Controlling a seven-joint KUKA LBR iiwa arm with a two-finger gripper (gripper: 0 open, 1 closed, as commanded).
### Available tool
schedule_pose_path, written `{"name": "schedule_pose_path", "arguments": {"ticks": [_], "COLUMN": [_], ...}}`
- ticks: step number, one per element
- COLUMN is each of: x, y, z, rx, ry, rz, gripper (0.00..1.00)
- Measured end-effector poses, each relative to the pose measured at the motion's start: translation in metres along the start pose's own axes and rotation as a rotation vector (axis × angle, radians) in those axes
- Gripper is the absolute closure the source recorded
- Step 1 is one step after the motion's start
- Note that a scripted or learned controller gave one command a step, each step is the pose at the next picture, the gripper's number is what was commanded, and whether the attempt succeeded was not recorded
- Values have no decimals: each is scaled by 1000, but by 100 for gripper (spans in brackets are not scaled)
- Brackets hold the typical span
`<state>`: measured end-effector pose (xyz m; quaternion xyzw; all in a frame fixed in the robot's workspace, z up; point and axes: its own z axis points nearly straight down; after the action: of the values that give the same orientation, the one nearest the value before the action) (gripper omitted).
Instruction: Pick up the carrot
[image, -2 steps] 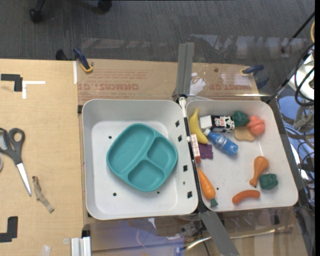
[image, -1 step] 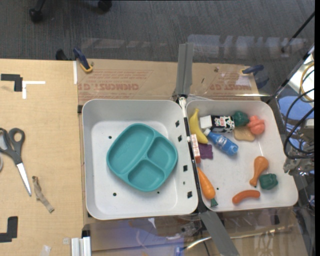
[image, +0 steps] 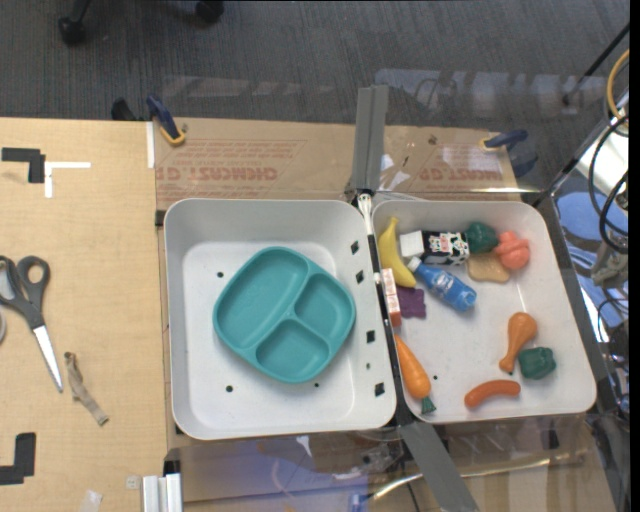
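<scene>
Orange carrot (image: 411, 368) hugs the right bin's (image: 570, 330) left wall — fingers may jam there; gripper state I cannot tell.

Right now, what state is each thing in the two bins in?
carrot: lying flat along the right bin's left wall, not gripped
teal divided plate: upright in the left bin, nothing in its compartments
banana: lying by the left wall
blue bottle: on its side
sausage: lying flat
drumstick: lying flat
</scene>
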<state>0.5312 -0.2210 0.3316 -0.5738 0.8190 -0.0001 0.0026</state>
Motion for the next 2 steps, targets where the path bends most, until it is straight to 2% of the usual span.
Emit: {"name": "schedule_pose_path", "arguments": {"ticks": [1,2], "x": [18,10], "y": [49,34], "z": [45,-4], "rx": [-4,-3], "ry": [0,-2], "rz": [-412,-640], "gripper": [100,100]}}
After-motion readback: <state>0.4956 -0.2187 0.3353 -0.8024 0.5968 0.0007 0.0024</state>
